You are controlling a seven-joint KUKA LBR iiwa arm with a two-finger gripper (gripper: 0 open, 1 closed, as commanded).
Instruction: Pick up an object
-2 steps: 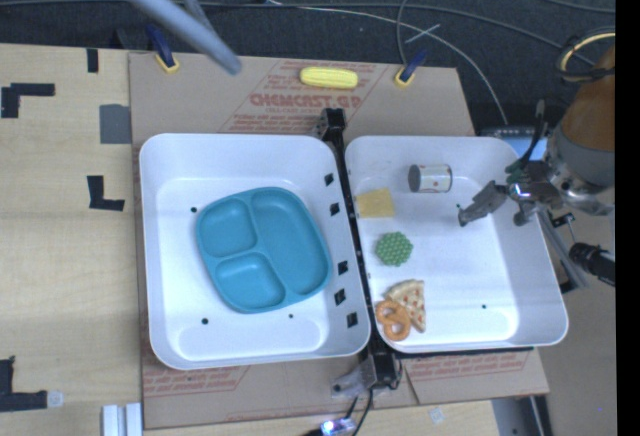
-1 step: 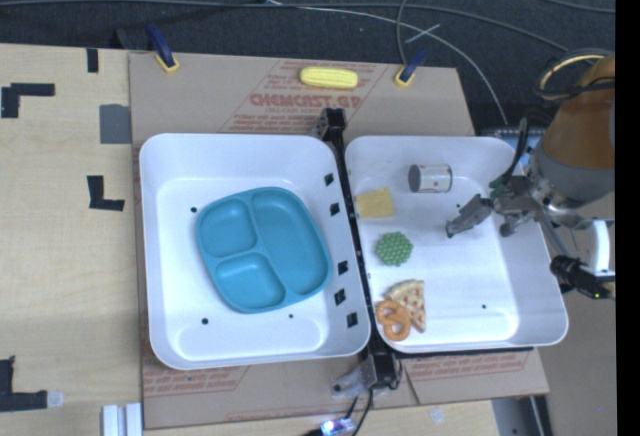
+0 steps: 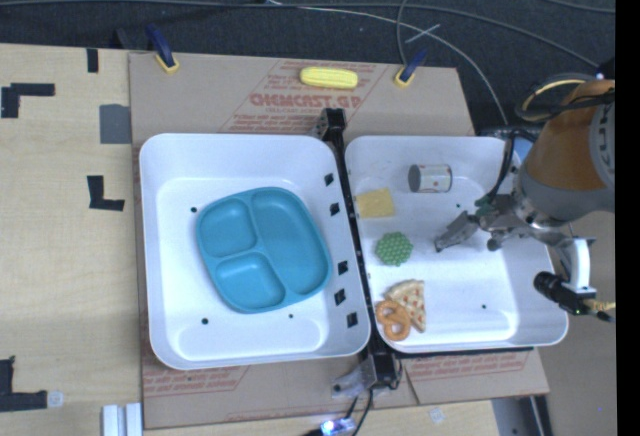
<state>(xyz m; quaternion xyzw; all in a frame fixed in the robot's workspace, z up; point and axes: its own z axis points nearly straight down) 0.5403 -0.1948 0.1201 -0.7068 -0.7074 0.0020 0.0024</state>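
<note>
Two shallow white bins are sitting side by side on a cardboard sheet that is clamped to the bench [image 3: 60, 254], which is keeping the working area fixed under the camera. The left bin [image 3: 165, 169] is holding a blue divided plate [image 3: 262, 248] lying flat in its middle. The right bin [image 3: 530, 309] is carrying the small loose things, spread well apart from each other, so that each seems to be offering room for a grasp: a grey can [image 3: 430, 178] lying on its side near the far wall, a yellow block [image 3: 375, 203] near the divider, a green knobbly ball [image 3: 394, 247] just below it, and a pretzel-like piece [image 3: 402, 308] toward the near corner. A yellow corn-shaped toy [image 3: 328, 77] is lying outside the bins on the cardboard.

The arm is reaching in over the right bin's right side, and the end effector [image 3: 466, 232] is hanging above bare bin floor between the can and the ball, near neither. Its dark fingers [image 3: 450, 236] are looking spread, pointing leftward, with nothing between them and nothing visibly touched. Judging from this, no object is picked yet; the ball and the can are looking like the closest candidates
</note>
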